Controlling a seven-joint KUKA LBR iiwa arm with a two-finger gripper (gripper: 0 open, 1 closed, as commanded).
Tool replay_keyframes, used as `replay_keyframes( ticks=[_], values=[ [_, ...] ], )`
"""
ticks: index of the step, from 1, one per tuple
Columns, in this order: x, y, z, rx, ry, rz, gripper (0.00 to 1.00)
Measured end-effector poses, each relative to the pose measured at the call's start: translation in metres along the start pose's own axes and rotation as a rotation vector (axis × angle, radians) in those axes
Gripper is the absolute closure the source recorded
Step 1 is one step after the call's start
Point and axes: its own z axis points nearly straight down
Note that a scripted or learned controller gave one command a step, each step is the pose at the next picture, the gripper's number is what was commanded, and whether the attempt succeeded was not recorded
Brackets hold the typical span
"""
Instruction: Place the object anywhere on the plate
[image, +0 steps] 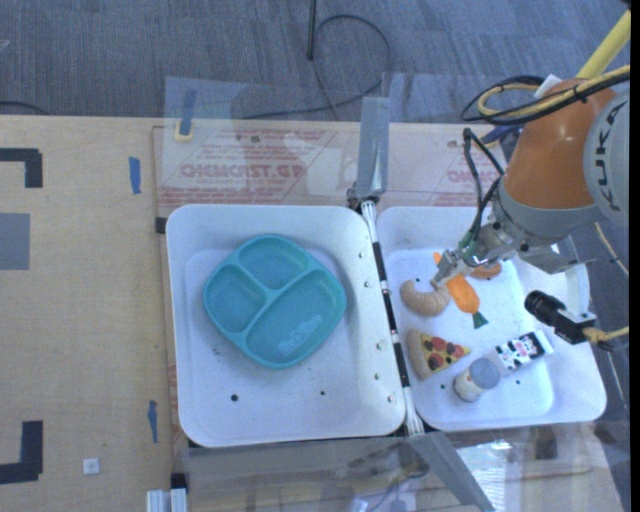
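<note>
A teal divided plate (275, 299) lies in the left bin (190, 240), holding nothing. The right bin (575, 395) holds a tan croissant (424, 296), an orange carrot (464, 296), a pizza slice (436, 351), a small grey-capped piece (477, 378) and a black-and-white carton (523, 349). My gripper (456, 260) reaches down from the right at the back of the right bin, just above the carrot and croissant. Its tips are close to the carrot's top end. An orange piece (487, 268) shows beside the wrist.
The grey arm with its orange band (560, 160) hangs over the right bin's far right corner. A black part (553, 312) sticks out over that bin's right side. A metal divider (372, 160) runs between the bins.
</note>
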Motion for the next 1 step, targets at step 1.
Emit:
replay_keyframes(
  ticks=[1],
  values=[
    [0.0562,0.0455,-0.0025,0.001,0.0,-0.088,1.0]
  ],
)
